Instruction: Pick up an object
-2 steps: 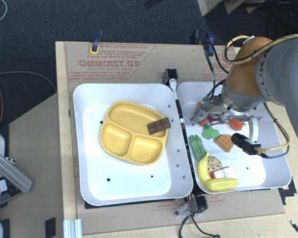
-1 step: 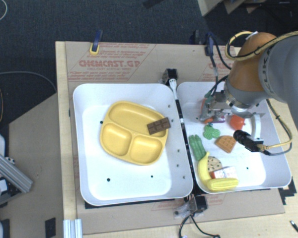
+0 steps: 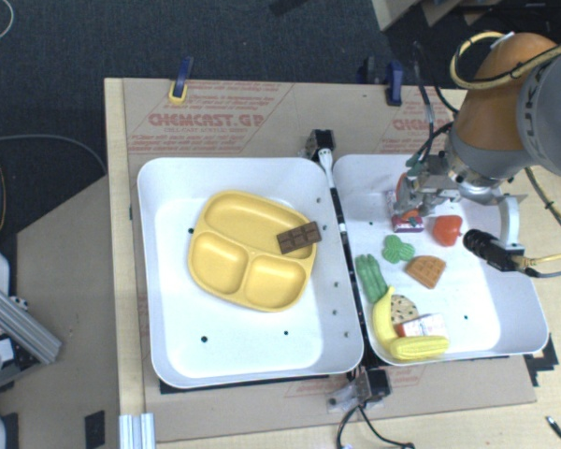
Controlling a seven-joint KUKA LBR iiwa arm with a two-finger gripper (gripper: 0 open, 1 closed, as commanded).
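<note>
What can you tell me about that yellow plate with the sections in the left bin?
The yellow plate looks like smooth moulded plastic, rounded at the corners, with three hollow compartments: one long, two smaller. It lies flat and right side up, turned at a slant, on the floor of the left bin. A brown chocolate bar rests on its right rim, partly hanging over the edge.

The grey arm reaches in from the right; its end effector points downward, held low.

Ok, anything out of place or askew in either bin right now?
One thing: the brown chocolate bar lies tilted across the right rim of the yellow divided plate in the left white bin, half inside, half overhanging. Nothing looks spilled or damaged.
</note>
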